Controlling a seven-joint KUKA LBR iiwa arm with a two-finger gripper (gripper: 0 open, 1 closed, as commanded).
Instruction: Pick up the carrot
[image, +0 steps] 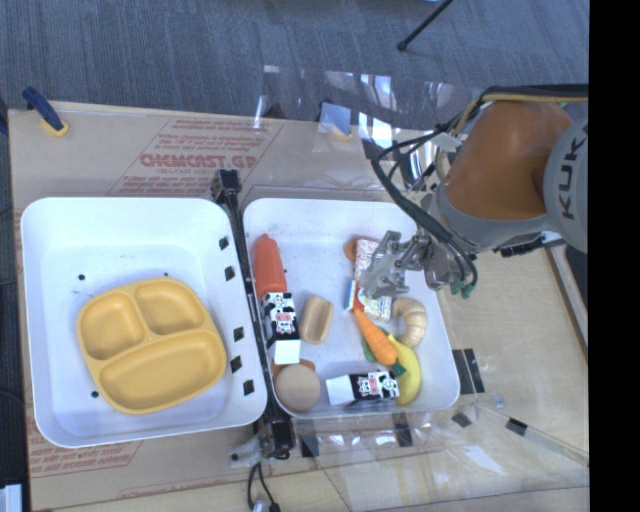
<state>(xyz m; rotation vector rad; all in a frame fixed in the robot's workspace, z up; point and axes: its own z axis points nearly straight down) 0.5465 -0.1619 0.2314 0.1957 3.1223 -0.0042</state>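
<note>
The carrot (375, 338), small and orange with a green stub at its lower end, lies slanted in the right bin (330, 212) near the right wall. It rests between a beige croissant (411, 319) and a yellow banana (406, 366). My gripper (382, 278) hangs low over the bin just above the carrot's upper end, its metal tip close to the carrot's top. Nothing shows as held in it.
The right bin also holds a long red-orange sausage (267, 265), two cow-print milk cartons (282, 320) (368, 386), a bread slice (317, 319), a brown egg (296, 388) and a small packet (362, 250). A yellow divided plate (150, 345) sits in the left bin (60, 230).
</note>
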